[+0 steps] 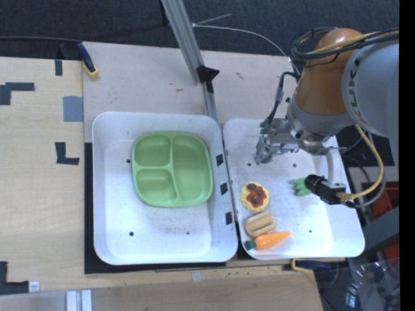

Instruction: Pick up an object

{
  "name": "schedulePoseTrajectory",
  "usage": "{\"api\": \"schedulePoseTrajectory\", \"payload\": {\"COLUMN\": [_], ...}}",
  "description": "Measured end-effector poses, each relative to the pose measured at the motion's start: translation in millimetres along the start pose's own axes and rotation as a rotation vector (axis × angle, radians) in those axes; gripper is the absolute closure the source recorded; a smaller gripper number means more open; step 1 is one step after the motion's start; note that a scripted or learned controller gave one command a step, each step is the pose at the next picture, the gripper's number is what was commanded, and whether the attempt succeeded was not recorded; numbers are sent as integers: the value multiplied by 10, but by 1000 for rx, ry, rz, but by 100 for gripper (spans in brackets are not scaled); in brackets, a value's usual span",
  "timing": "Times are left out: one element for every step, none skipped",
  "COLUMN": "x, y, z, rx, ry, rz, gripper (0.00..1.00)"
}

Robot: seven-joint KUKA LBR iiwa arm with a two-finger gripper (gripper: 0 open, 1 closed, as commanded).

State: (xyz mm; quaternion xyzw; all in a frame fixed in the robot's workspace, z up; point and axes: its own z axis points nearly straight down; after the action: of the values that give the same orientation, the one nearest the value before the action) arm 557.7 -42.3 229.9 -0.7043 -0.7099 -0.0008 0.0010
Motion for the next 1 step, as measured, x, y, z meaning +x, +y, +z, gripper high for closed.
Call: {"api": "schedulePoseTrajectory", "payload": {"x": [624], "y": [-27], "z": [-56], "rx": [1], "ry": [0], "rz": [-1], "gripper": [100]}}
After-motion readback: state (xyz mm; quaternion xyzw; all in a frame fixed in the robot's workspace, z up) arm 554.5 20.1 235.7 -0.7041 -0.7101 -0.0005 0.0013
